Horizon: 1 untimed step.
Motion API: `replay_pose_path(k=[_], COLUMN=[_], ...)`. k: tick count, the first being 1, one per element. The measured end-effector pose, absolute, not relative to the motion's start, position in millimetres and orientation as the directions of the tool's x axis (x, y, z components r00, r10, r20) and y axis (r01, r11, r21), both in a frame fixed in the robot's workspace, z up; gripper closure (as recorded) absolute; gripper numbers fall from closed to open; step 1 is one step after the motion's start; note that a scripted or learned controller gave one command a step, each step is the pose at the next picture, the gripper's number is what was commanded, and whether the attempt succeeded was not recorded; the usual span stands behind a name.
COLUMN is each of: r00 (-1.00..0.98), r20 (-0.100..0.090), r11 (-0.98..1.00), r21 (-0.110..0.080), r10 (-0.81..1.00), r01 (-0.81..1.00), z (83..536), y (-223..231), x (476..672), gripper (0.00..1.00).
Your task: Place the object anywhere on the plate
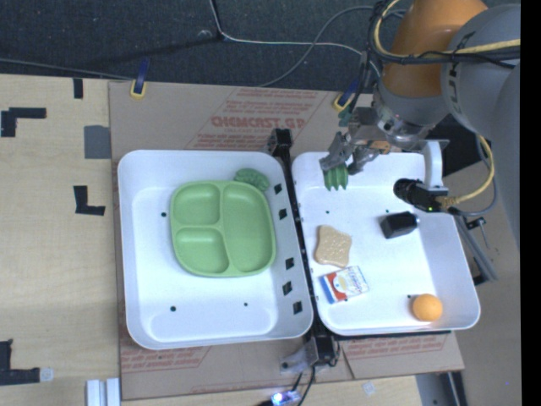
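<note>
The gripper (pixel 348 161) hangs over the far left corner of the right bin (pixel 439 311), clenched on a small green object (pixel 336 178), though from here I can't quite make out what it is. The green divided plate (pixel 224 227) sits in the left bin (pixel 139 252). The grip looks shallow, so crossing the bins' shared wall could knock the piece loose short of the plate, near the green scrap (pixel 251 177) behind it

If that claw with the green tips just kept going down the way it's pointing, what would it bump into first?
Probably the bare white floor of the right-hand bin. The tool points down at the bin's upper left corner, where nothing lies beneath it; the tan slice of bread sits well off its line. Height is hard to judge.
</note>
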<state>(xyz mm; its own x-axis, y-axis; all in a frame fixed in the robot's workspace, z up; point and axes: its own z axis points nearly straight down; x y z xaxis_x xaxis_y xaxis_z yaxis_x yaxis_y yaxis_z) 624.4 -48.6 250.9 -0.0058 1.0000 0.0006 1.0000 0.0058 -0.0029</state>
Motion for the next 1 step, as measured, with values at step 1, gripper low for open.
replay_pose_path(k=[1], r00=[-0.005], r20=[0.000], r11=[0.005], r21=[-0.003], r10=[1.000], r01=[1.000], z=[236.6], y=[-3.5], x=[624.0], gripper=[1.00])
